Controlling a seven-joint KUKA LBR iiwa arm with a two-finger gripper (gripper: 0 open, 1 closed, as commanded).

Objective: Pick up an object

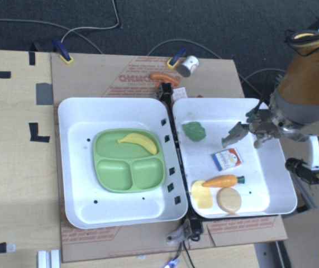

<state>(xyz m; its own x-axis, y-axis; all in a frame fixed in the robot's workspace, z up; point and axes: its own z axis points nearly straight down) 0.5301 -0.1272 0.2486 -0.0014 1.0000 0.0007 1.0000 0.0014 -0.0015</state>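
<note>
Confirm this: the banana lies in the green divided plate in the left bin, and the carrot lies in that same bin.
Not quite. The camera view shows the carrot in the right bin. The banana does lie in the green divided plate in the left bin.

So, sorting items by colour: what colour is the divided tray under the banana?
Light green, clearest in the camera view; the banana is yellow.

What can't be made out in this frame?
- Hand: open or shut is unclear; its dark parts blur together over the right bin.
- Blue-and-white card: print too small to read.
- Arm: upper part cut off by the right edge.
- Yellow item: partly covered by the carrot and the round tan piece; its shape is unclear.
</note>
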